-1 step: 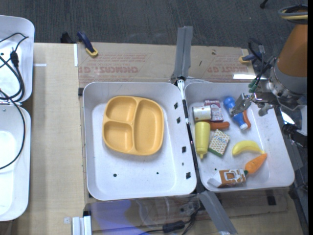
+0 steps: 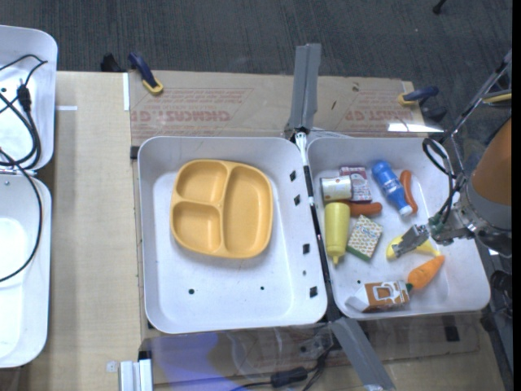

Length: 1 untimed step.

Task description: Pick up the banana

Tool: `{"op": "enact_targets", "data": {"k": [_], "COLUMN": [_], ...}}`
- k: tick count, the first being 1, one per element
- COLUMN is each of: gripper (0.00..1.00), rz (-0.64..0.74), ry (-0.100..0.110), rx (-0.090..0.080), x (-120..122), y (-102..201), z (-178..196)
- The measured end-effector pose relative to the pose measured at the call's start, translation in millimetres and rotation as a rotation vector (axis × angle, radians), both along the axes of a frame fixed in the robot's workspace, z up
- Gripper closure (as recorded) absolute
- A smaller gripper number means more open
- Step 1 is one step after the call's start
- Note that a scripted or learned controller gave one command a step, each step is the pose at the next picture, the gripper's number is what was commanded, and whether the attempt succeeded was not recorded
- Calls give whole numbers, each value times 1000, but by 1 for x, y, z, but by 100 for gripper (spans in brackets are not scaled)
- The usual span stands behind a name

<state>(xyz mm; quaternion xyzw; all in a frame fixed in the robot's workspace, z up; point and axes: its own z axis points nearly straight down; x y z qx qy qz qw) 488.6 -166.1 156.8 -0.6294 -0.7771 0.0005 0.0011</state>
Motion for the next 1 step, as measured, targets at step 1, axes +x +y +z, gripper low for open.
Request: {"op": "enact_targets", "data": {"k": [1], "gripper": [0], "rz": [21], "ry": [-1], "rx": [0], "x": [18], "y": [-37], "z": [-66]}}
